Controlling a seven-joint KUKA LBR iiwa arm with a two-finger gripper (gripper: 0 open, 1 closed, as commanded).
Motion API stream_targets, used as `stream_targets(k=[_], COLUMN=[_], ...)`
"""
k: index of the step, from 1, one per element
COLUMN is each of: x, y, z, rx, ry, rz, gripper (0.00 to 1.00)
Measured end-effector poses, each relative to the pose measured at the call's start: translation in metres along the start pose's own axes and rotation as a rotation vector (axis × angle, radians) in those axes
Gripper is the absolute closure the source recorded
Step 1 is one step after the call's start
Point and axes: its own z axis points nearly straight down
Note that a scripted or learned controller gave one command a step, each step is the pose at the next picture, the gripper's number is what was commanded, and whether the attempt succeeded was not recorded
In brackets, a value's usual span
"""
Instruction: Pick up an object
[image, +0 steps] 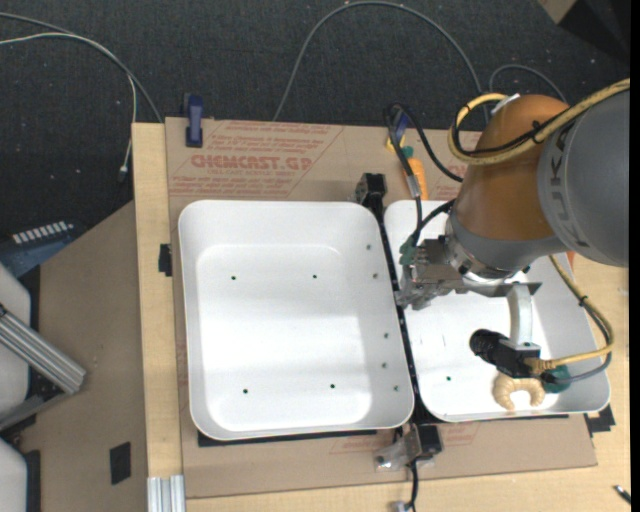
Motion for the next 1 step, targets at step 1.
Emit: stream_targets(k=[1], x=[0.0533], y=[-0.0127], z=[-0.0055], rx=[-0.001], ry=[0.000], rz=[-0.001], gripper=[1.00])
